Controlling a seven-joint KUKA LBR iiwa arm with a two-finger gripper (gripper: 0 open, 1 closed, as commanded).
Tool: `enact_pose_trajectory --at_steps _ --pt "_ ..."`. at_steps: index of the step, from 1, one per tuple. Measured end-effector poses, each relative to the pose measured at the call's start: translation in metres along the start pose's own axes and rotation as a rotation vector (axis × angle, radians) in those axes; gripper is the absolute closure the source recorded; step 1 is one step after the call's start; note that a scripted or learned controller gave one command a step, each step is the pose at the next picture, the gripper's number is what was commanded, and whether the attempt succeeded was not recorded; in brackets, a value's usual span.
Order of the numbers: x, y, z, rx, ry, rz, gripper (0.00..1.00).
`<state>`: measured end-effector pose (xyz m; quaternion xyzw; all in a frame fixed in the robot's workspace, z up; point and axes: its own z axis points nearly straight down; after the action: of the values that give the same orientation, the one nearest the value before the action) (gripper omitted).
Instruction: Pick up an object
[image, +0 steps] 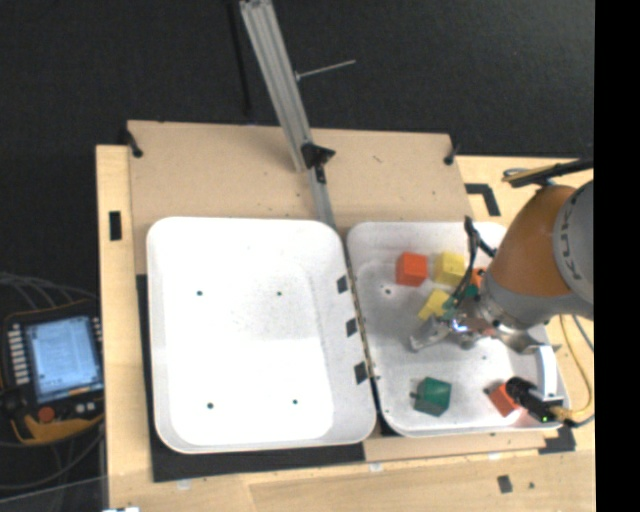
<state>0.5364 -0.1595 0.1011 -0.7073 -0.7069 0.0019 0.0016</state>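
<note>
Where blocks (437, 282) cluster, end effector (425, 340) nearby

I am looking down on a robotics lab bench, not anyone's home. A bare wooden bench (270, 480) stands on dark floor and carries two shallow white bins: the left bin (245, 330) and the right bin (400, 410) with small coloured blocks in it (plain test pieces, by their look). A control pendant (55, 365) with a lit screen sits at the left, cables trailing, and a metal rail (285, 90) slants over the bench.
</note>
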Motion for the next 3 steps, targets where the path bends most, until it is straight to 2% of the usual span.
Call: enact_pose_trajectory --at_steps 1,2,3 --pt "-0.001 0.001 0.003 -0.007 0.0 0.001 0.0" --pt "-0.002 0.002 -0.009 -0.011 0.0 0.006 1.0" --pt "-0.005 -0.002 -0.053 -0.011 -0.001 0.005 1.0"
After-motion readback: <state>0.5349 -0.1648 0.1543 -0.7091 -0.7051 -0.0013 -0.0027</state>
